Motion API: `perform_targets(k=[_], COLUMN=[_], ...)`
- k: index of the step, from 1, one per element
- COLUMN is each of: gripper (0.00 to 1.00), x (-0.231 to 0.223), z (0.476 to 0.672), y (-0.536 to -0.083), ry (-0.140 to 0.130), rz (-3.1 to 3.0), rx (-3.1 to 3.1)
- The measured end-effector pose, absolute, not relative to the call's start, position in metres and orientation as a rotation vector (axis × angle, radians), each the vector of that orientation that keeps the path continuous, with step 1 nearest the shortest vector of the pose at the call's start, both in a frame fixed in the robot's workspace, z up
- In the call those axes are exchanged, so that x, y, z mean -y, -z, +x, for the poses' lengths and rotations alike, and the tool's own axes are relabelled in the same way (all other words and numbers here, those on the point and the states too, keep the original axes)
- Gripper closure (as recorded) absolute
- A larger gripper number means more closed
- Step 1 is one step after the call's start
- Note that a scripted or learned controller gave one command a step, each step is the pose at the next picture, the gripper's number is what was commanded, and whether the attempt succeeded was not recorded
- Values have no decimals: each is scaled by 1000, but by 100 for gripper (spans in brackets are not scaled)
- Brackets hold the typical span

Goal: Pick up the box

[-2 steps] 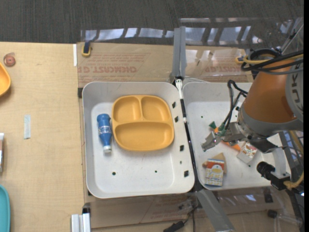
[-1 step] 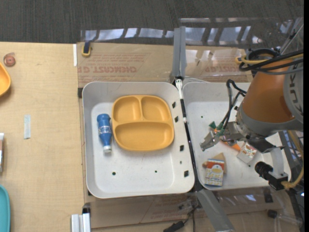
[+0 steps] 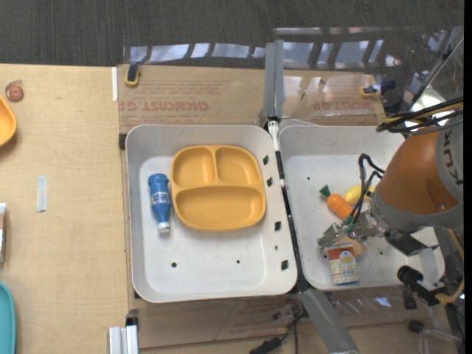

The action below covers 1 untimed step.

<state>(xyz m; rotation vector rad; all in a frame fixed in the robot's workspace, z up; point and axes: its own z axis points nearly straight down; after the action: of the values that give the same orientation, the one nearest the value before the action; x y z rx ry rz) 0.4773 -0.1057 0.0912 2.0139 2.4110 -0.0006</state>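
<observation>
I'm reading the box (image 3: 344,262) as light, stiff card — best pinched across its narrow sides; gripper (image 3: 339,236) hovering, grip state unclear.

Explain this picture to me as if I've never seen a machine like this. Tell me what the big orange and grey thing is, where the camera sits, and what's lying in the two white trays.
One camera, fixed above the bench, looks down at a slant. The big grey shape with the orange band is a robot arm reaching in from the right. At its tip is a two-finger gripper, its hand, lowered into the right bin.

Directly under the gripper lies a small box, white with a red top, which the arm is meant to pick up. The gripper sits at the box's upper end, but the picture doesn't settle whether it has a grip. Beside them lie an orange carrot-like toy and something yellow, partly hidden by the arm.

The left bin holds a yellow divided plate and, to its left, a blue bottle lying on its side.
</observation>
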Motion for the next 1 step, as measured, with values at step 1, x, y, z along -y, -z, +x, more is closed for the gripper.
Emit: perform_targets(k=[1], gripper=[0], x=[98], z=[477], y=[-91], ry=[2], rz=[2064], rx=[-2371])
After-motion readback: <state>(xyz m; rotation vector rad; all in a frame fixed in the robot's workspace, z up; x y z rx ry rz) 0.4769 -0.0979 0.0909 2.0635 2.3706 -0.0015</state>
